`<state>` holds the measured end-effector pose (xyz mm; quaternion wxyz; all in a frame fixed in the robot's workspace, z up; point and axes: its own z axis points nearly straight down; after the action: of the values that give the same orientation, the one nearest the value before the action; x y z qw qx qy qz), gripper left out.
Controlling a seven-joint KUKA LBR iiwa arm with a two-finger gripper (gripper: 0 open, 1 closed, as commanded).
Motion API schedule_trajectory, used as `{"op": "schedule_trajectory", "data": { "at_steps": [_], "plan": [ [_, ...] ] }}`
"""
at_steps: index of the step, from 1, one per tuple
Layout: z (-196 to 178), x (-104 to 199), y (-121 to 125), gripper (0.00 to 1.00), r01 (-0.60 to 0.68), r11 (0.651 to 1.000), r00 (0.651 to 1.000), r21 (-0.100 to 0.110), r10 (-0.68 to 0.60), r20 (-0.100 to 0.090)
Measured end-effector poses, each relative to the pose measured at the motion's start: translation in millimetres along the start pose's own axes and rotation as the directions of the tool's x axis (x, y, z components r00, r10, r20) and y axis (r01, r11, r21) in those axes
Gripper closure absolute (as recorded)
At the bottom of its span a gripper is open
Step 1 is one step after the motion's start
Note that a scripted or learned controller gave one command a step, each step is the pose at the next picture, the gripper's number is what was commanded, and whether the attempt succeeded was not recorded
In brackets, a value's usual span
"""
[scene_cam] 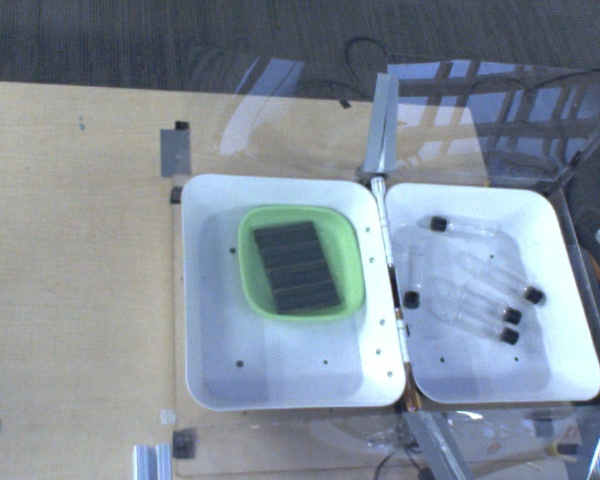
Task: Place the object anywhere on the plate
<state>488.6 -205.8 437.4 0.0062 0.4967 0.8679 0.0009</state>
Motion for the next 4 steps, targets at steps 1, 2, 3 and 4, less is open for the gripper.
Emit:
{"op": "schedule_trajectory", "data": {
  "at_steps": [1, 2, 3, 4],
  "plan": [
    [71.5, 0.5, -0.1, 0.00, 0.231, 0.973, 0.973, 0.000, -0.231, -0.002],
    [71.5, 0.5, -0.1, 0.00, 0.231, 0.973, 0.973, 0.000, -0.231, -0.002],
    [76.6, 0.2, 0.3, 0.00, 0.512, 0.859, 0.859, -0.001, -0.512, 0.001],
    [76.6, 0.2, 0.3, 0.00, 0.511, 0.859, 0.859, -0.001, -0.511, 0.001]
  ]
}}
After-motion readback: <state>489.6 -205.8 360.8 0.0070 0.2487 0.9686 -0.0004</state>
